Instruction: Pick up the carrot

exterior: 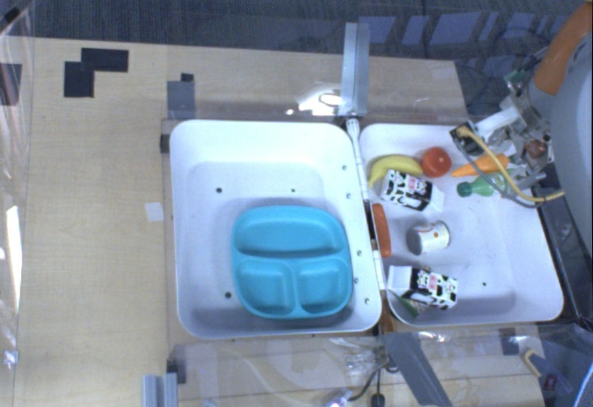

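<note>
The carrot (482, 165) is a slim orange piece lying at a slant near the far right of the right bin (500, 280), with a green piece (473, 188) just in front of it. My gripper (524, 155) hangs low over the bin's far right corner, right at the carrot's right end. The wrist parts hide whether it touches the carrot.
Left of the carrot lie a red tomato (435, 160) and a yellow banana (391, 165). Two cow-patterned cartons (408, 190) (434, 287) and a small tipped can (429, 235) lie nearer the front. An orange-red stick (381, 229) rests by the divider. A blue sectioned plate (292, 259) sits in the left bin (208, 210).
</note>
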`<state>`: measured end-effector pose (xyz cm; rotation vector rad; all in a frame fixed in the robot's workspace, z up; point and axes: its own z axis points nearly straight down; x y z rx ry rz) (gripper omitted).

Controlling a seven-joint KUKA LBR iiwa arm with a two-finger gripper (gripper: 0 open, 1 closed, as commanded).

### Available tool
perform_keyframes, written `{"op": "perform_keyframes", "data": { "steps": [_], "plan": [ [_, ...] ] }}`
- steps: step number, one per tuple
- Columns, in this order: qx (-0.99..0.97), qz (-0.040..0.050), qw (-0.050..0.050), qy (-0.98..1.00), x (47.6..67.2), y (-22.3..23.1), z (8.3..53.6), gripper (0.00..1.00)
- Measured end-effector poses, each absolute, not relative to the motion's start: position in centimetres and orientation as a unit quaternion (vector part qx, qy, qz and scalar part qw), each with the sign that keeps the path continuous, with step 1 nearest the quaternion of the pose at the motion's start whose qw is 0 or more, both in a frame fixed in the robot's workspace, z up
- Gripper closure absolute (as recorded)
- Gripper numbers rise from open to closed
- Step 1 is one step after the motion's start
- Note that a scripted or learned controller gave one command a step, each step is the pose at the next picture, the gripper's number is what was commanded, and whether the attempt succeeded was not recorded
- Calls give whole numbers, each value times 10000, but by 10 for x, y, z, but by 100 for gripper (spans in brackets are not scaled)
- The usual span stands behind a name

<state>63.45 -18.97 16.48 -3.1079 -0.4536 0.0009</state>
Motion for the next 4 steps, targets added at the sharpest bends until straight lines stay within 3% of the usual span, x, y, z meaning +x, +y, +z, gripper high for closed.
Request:
{"op": "perform_keyframes", "data": {
  "steps": [1,2,3,4],
  "plan": [
    [-9652,2,8,-2616,632,-159,94,100],
    [-9722,3,7,-2343,652,-161,134,100],
    [-9917,10,6,-1289,624,-205,166,100],
    [-9948,10,7,-1023,569,-205,217,100]
  ]
}}
